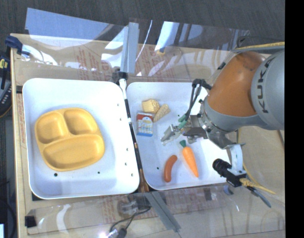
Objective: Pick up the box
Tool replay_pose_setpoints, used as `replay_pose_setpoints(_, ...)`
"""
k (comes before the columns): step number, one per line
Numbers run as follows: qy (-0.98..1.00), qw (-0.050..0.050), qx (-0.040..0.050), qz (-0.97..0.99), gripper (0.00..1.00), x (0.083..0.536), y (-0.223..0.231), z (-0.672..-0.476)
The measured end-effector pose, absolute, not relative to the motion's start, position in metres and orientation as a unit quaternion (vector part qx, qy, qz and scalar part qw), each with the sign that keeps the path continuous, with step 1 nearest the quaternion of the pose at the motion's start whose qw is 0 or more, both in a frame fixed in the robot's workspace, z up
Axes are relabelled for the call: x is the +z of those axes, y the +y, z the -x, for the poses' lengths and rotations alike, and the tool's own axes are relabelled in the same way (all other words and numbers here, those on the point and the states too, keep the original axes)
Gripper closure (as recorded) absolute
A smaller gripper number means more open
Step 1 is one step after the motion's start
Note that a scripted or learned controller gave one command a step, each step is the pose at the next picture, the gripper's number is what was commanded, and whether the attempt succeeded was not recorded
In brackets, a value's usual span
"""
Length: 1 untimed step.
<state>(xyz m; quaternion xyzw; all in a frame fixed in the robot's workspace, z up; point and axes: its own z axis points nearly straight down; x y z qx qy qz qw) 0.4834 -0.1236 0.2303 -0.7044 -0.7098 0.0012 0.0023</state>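
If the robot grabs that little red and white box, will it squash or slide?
The small red and white box looks like a thin carton lying flat, so it is probably light and may dent under a hard squeeze. On the smooth right white bin, it may well slide if nudged.

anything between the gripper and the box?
No. In the camera view, only bare white bin floor separates the gripper from the box.

The arm covers the right bin's right side and is cut off at the picture's right edge. Print on the box is too small to read. The gripper looks blurred, perhaps partly open
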Motion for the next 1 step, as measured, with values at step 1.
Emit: replay_pose_setpoints(1, -0.731, 0.003, 0.0024, 0.682, 0.0, 0.1493, -0.103, -0.5385)
